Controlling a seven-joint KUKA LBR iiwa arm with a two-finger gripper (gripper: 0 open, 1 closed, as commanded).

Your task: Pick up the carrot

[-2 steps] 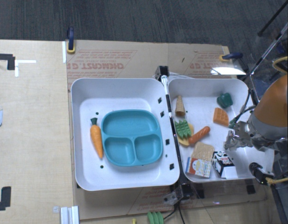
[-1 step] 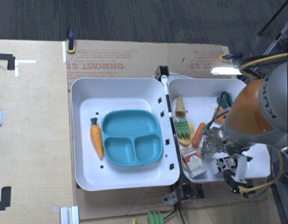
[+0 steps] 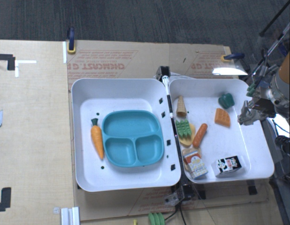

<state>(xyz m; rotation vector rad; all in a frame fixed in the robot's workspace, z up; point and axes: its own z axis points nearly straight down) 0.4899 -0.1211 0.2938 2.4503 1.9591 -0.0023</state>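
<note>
From my screen the claw (image 3: 248, 114) hung over the right bin's (image 3: 257, 172) right edge; I couldn't tell its state. The carrot (image 3: 97, 140) lay in the left bin (image 3: 84, 172).

This looks like a robotics lab set up for testing. Two shallow white bins (image 3: 126, 182) sit side by side on a sheet of cardboard (image 3: 135, 60) clamped to a pale wooden counter (image 3: 32, 139) by blue clips (image 3: 71, 34). The bins hold toy food and a blue divided plate (image 3: 133, 137). Grey carpet (image 3: 135, 8) lies beyond, and cables (image 3: 276, 41) hang at the right.
</note>
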